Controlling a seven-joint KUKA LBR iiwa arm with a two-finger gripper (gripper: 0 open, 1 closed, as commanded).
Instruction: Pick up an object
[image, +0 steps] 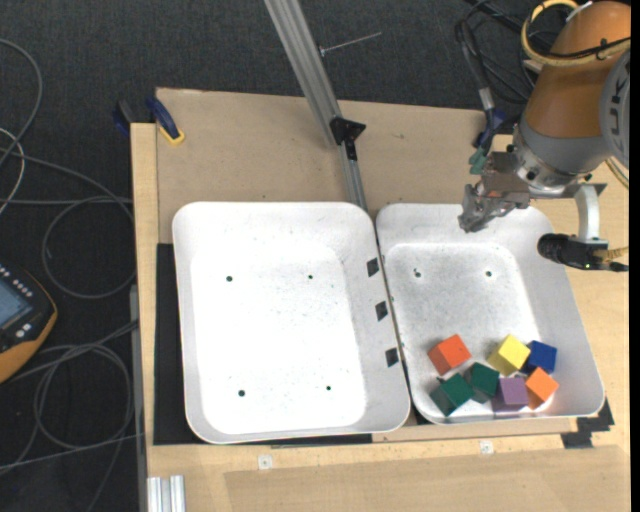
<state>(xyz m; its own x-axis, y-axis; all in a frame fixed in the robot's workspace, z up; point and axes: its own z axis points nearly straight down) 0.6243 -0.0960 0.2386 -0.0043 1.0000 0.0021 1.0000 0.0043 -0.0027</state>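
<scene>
My gripper (478, 218) hangs over the far edge of the right bin (440, 262), near its far-right corner. It's small and dark in the camera view, so I can't tell how wide it stands; nothing visible in it. The blocks sit bunched in the near-right corner of that bin: orange block (450, 352) leftmost and a bit apart, yellow block (512, 353), blue block (541, 355), a second orange one (541, 384), purple block (512, 391), two dark green blocks (470, 386) touching. Key relation: the pile lies straight toward the near side from me, well apart, slightly right. The lone orange block looks like the easiest pick, with free sides and no clear long axis. Left bin (270, 318) holds no blocks. The move needs travel nearward, then a descent.
</scene>
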